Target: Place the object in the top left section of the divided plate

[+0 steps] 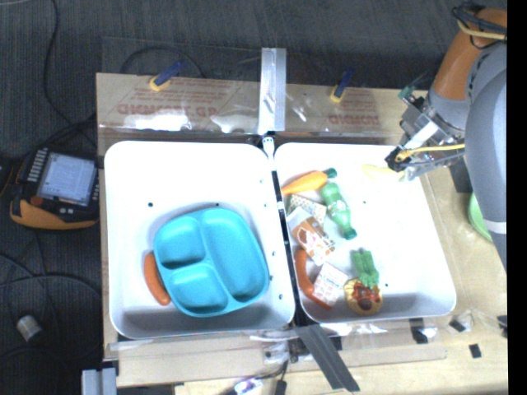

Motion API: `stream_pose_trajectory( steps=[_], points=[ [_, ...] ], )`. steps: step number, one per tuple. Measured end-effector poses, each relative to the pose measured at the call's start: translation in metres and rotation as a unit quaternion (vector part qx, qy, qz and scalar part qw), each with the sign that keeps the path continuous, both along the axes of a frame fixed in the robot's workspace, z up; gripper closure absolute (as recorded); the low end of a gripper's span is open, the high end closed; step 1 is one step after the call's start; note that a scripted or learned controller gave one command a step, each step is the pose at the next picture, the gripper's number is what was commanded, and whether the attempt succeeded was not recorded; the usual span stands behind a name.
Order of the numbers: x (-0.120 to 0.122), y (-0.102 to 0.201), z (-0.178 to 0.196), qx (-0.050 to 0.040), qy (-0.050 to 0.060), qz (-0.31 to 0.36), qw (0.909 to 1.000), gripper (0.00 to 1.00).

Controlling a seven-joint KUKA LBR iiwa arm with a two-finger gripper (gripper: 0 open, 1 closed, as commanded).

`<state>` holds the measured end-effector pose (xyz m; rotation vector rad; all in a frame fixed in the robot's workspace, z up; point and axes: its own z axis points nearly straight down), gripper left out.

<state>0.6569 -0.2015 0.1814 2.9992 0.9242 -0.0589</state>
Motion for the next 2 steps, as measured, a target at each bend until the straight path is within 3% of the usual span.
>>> stream_pose_trajectory(
  steps=[1,2],
  points=[
    [-0.057,0.032,-0.089,0.0119,-0.014,0.222,0.9749,1.0],
    [0.005,0.067,-0.091,0.0147,-0.006,0.28,0.96,1.0]
  ],
)
